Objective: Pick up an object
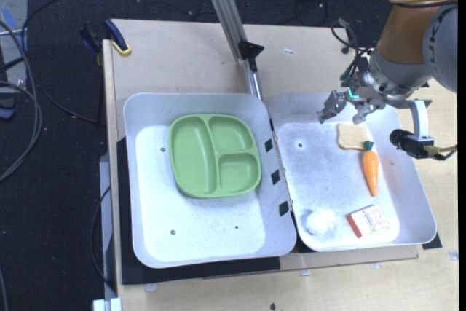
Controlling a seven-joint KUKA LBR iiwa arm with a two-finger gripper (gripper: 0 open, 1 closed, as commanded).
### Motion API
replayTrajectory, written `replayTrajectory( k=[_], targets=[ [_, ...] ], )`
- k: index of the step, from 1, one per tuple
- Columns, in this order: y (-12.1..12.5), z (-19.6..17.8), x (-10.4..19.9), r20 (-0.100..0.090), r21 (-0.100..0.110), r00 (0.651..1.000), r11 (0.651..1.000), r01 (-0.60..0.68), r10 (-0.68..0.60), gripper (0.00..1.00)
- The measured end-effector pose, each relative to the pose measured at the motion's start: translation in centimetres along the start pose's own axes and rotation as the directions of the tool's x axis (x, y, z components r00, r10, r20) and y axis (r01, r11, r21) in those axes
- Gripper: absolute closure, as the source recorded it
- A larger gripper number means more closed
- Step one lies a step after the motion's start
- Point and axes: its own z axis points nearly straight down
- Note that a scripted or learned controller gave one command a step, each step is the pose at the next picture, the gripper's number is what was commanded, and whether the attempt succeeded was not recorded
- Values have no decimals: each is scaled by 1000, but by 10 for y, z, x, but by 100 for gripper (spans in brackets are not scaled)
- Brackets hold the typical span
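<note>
gripper (348, 107) hung with fingers apart, empty, over right bin (313, 189) far edge | bread slice (354, 135) just beside, carrot (370, 170) touching it | your risk: descent clipped rim or nudged bread

Even, diffuse overhead light; no hard shadows, only thin soft ones under the 2 white bins (211, 240). Whites near clipping, mild glare on the orange band (419, 14). Dark floor underexposed. Overall softness, grain, slight motion blur around the end effector (348, 107).
</note>
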Motion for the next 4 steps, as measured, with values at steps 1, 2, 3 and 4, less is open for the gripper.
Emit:
replayTrajectory(
  k=[1, 2, 3, 4],
  targets=[
    [1, -1, 0, 0, -2, 1000, 1000, 0, 0, 0],
    [-6, 57, 7, 0, 2, 1000, 1000, -1, 1, 0],
    [-7, 108, 8, 2, -1, 1000, 1000, -1, 1, 0],
    [-5, 95, 8, 2, -5, 1000, 1000, -1, 1, 100]
  ],
)
